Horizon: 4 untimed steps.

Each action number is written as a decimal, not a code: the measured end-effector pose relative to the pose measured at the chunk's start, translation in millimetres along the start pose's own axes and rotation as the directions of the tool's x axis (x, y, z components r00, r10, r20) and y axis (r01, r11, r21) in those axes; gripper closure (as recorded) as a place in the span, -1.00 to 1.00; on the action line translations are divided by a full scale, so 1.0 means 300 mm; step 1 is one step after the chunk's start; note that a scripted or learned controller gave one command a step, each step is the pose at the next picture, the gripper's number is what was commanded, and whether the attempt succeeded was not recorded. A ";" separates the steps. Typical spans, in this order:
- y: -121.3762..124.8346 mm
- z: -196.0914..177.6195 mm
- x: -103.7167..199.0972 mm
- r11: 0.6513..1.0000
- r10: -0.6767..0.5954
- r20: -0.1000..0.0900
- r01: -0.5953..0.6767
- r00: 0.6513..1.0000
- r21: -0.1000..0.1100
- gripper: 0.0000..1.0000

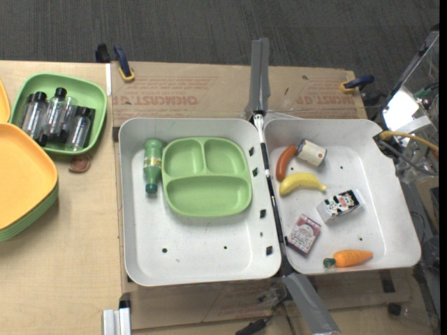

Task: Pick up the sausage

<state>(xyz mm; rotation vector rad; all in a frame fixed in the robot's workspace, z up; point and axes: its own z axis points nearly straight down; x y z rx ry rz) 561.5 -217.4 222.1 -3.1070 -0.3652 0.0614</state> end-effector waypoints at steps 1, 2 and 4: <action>0.003 -0.025 -0.003 1.000 -0.001 0.003 0.001 1.000 0.001 1.00; 0.007 -0.049 -0.006 1.000 -0.001 0.007 0.001 1.000 0.002 1.00; 0.014 -0.099 -0.012 1.000 -0.003 0.015 0.003 1.000 0.005 1.00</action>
